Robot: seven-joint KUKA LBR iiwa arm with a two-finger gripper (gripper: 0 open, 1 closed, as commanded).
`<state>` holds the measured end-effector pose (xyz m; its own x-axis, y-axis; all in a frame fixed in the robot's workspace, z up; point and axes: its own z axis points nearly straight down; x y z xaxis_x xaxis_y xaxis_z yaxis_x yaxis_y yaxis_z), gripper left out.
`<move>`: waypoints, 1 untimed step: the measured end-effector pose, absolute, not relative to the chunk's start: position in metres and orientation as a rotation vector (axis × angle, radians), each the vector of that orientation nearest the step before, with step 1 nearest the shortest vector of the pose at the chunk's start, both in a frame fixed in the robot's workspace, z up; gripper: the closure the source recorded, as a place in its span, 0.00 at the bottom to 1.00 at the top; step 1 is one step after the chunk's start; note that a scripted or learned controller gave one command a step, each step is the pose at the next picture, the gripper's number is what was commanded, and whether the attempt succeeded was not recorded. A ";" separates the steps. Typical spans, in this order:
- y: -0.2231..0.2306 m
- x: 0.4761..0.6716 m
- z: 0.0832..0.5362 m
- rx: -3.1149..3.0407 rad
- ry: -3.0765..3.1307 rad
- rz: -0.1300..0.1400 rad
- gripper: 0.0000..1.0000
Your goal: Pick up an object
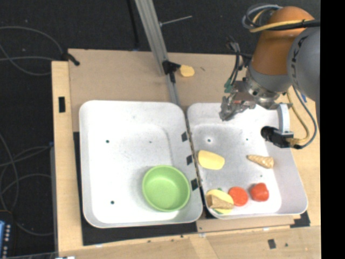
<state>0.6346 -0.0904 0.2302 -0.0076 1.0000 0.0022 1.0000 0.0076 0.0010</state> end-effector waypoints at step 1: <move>-0.040 0.627 0.224 -2.213 -2.228 -0.001 1.00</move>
<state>0.6274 -0.0403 0.2239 -0.0069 1.0000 0.0012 1.0000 0.0069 -0.0007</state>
